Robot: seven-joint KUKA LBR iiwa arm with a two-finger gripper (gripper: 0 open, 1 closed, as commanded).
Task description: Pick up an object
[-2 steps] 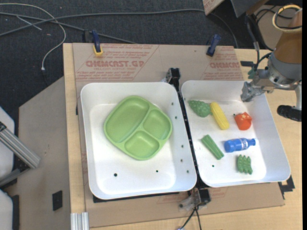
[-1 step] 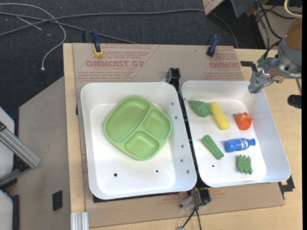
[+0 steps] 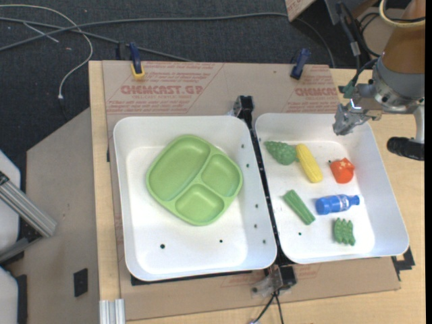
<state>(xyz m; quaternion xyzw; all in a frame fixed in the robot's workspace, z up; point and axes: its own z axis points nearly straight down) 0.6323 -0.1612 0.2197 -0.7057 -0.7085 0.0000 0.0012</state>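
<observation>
The gripper point(image 3: 345, 123) hangs over the far right corner of the right bin point(image 3: 391, 238), above its rim; whether it is wide or narrow cannot be told from here, and nothing is seen held in it. The nearest candidate is the orange piece point(image 3: 342, 171), lying toward the bin's near edge from the gripper, compact with no clear long axis. The yellow corn point(image 3: 309, 163) lies further toward the bin's left edge (long axis running far-to-near, slightly slanted).

Divided plate point(image 3: 194, 179) in left bin point(image 3: 128, 137); corn point(image 3: 309, 163), bottle point(image 3: 336, 204), tomato point(image 3: 342, 171) in right bin point(image 3: 385, 181), near its centre.
</observation>
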